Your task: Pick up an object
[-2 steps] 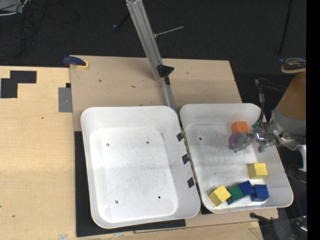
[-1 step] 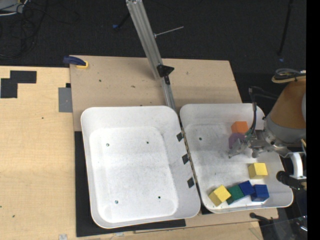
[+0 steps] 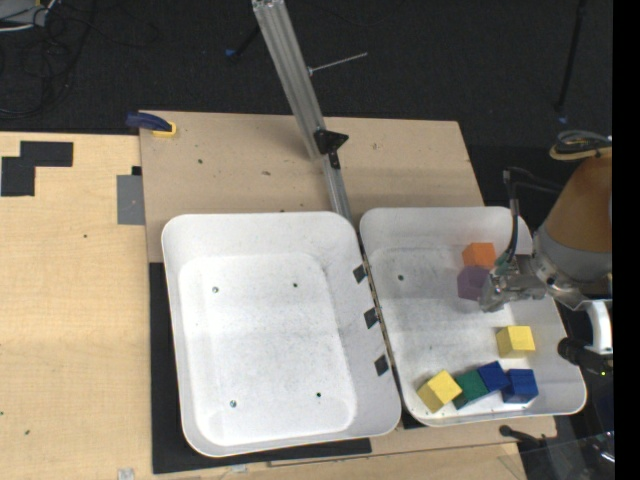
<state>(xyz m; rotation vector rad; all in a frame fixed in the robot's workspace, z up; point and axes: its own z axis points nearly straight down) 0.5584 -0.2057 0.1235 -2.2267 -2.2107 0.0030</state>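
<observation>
Nearest the camera, along the right bin's (image 3: pixel 470 223) front edge, sit matte blocks, left to right: yellow block (image 3: pixel 437 390), green block (image 3: pixel 470 387), two blue cubes (image 3: pixel 507 380). Behind them lies a yellow cube (image 3: pixel 516 340). Farther back, the gripper (image 3: pixel 500 290) touches a purple cube (image 3: pixel 470 284) beside an orange cube (image 3: pixel 479 255); whether it grips cannot be told.

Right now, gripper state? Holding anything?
Gripper: low in the right bin, right beside the purple block; finger state can't be told, and no block is visibly between them.

Hand (image 3: pixel 497 290) touches purple block (image 3: pixel 470 284) beside orange block (image 3: pixel 479 255), right bin (image 3: pixel 420 230).
</observation>
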